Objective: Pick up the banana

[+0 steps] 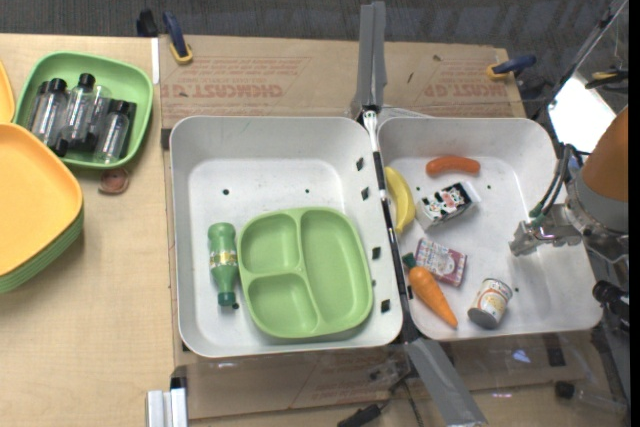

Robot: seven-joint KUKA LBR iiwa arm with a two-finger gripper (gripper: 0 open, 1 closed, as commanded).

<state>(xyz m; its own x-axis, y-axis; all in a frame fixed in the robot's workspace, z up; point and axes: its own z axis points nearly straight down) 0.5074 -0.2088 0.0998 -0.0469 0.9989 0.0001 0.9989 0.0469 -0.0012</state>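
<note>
We read "CHEMCO21" on cardboard (262, 75); end effector (527, 241) low, grip unclear, banana (401, 199) well left.

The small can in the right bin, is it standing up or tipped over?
Tipped over. The can lies on its side on the floor of the right bin, round end facing the camera, beside the carrot.

Yellow banana (400, 198) (curved) against right bin's left wall
</note>
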